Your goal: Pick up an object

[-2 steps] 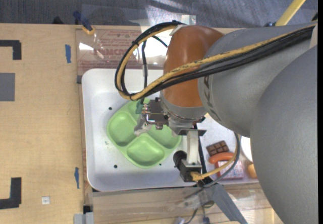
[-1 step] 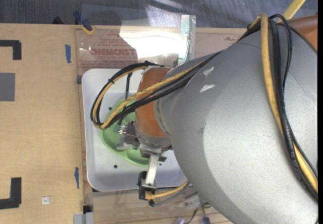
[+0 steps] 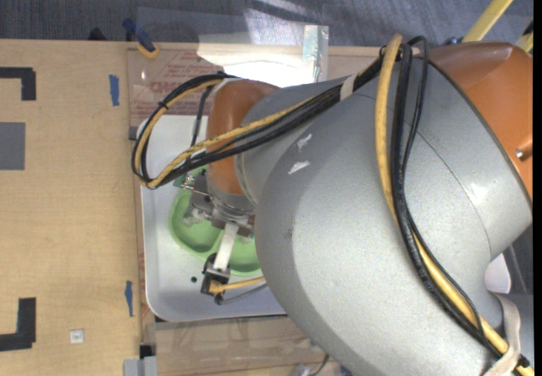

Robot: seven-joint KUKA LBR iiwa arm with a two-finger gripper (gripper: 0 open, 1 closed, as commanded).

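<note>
Grey arm point(image 3: 381, 222), reaching in from the right, overlies much of the bench. Tan board point(image 3: 68, 196) lies at left. White bin point(image 3: 165, 302) sits beside it. A green object point(image 3: 186, 226) lies in this bin, directly beneath the gripper point(image 3: 218, 212), whose released or clenched state cannot be told.

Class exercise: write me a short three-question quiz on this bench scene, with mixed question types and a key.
1. True or false: the green object lies in the white bin.
2. What colour are the tape strips on the brown board at the left? A red, B blue, C white.
3. Fill in: yellow and ____ cables run along the grey arm.
Key: 1 true; 2 B; 3 black.
</note>
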